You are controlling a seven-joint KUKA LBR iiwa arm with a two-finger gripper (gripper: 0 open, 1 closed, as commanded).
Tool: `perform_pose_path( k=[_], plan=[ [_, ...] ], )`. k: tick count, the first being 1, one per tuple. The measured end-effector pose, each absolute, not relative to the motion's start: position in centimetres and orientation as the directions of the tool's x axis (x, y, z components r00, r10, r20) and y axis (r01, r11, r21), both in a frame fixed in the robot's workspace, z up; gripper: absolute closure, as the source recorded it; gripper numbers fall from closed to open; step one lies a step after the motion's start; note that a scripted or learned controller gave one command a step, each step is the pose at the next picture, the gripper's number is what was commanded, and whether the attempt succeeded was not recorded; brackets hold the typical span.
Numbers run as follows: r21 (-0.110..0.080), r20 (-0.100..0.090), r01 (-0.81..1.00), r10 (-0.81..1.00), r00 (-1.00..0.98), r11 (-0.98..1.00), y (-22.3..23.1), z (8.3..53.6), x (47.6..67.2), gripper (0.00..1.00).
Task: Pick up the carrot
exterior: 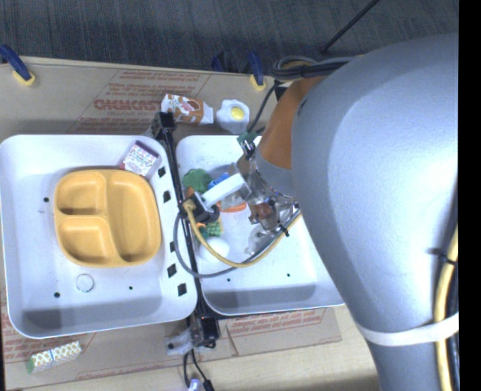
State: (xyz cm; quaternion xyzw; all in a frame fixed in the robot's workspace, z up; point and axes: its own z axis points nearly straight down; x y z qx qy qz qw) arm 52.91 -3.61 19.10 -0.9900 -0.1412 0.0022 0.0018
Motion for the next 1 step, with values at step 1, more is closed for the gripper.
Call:
perform_pose_path(
  k=[1],
  plan=[
    [-0.009, -0.007, 0.288, 0.288, 0.958, -0.958, -3.5, 20.06, 52.92, 1.0]
  ],
)
